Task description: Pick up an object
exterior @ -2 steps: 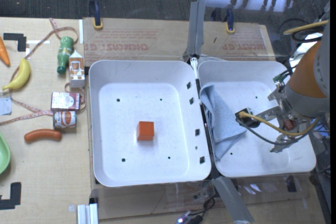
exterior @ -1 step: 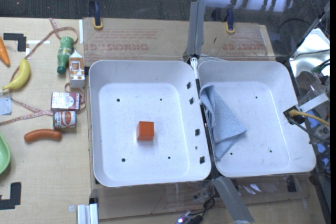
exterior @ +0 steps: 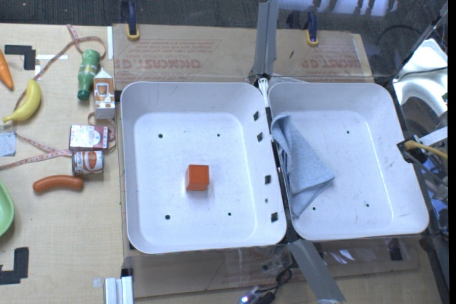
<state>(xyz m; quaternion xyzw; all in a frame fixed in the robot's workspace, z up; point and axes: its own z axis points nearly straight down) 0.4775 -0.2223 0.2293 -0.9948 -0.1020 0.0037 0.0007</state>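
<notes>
Two white bins sit side by side on the table: the left bin [exterior: 135, 224] holds a small orange block [exterior: 198, 177] lying flat near its centre, well apart from every wall, and the right bin [exterior: 399, 221] holds a crumpled grey cloth [exterior: 301, 160] bunched against its left wall, just beside the divide between the bins. At the right edge of the frame some white and grey machinery [exterior: 422, 82] can be seen, but whether the tool is apart or together I cannot tell. The block looks like the easier target, yet it is small and stands alone on a smooth floor, so a descent slightly off centre would probably nudge it aside or tip it rather than trap it. A descent that stops too high would close on air. The cloth carries a different risk: it is soft and folded, so a pinch could catch only a top layer that slips free on lifting, and its place against the wall leaves little room on that side, where a collision with the rim seems possible. Clutter at the left of the frame, a banana [exterior: 23, 103], a green bottle [exterior: 87, 72] and a can [exterior: 88, 162], lies outside the bins and should not interfere.
</notes>
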